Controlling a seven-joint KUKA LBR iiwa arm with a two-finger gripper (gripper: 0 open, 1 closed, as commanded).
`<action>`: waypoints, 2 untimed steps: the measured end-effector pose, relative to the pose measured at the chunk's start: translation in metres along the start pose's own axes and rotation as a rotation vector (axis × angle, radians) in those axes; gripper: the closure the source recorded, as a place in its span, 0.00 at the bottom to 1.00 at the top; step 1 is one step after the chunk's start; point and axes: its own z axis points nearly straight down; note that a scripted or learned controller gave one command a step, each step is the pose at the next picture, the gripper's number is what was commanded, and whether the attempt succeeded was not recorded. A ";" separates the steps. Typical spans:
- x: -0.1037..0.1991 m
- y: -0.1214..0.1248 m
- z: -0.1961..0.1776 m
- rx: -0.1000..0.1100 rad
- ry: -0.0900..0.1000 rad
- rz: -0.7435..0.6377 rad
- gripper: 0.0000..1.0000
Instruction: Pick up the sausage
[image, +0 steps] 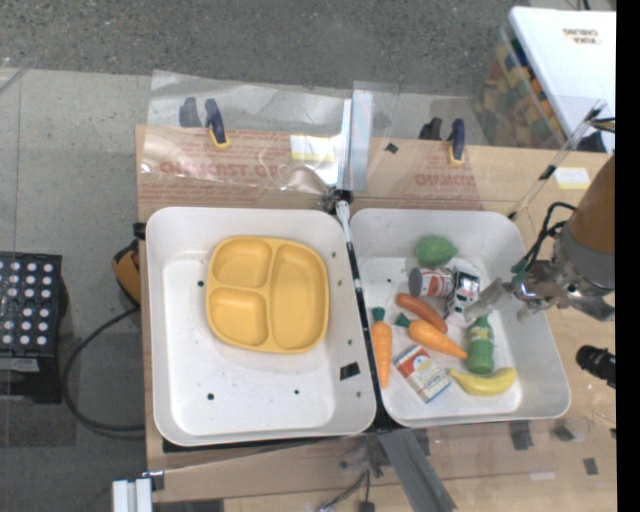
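Two shallow white bins sit side by side on a wooden bench. In the left white bin (180, 400) lies a yellow plastic plate with three parts (268, 295). The right white bin (540, 390) holds toy food. The long reddish-brown sausage (420, 311) lies near the middle of it, just beside a bigger orange carrot (437, 340) and a small red and white can (432, 283). A green bottle (481, 346) and a yellow banana (484, 381) are close by too. The grey metal pincer (500, 291) reaches in from the right, above the bin. Nobody can tell if it is open or closed. It is not touching the sausage. So the job looks barely begun: the reach, the grab and the lift are left.
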 end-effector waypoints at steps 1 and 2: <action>0.065 0.011 0.083 0.003 -0.001 0.092 0.00; 0.036 0.072 0.107 0.000 -0.001 0.038 0.00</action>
